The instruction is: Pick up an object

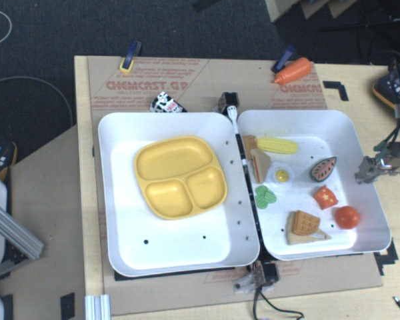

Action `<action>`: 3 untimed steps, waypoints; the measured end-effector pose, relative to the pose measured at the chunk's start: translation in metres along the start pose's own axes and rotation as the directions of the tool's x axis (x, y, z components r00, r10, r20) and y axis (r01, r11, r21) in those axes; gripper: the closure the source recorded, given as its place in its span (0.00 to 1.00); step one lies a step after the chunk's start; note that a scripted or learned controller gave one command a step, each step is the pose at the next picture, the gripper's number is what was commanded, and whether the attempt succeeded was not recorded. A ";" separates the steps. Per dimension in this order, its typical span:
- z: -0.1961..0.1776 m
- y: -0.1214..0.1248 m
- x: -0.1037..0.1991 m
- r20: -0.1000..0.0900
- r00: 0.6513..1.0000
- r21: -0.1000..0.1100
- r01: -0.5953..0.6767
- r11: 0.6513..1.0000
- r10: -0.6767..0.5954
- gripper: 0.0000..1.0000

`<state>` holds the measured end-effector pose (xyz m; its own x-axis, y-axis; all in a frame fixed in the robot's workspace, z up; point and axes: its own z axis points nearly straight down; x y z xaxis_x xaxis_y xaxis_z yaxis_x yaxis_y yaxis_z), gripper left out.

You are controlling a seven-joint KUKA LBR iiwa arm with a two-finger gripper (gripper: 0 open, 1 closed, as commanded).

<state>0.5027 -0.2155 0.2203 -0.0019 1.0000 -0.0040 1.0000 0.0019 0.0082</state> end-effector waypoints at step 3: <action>-0.010 -0.009 0.090 -0.007 1.000 0.011 0.003 1.000 -0.003 1.00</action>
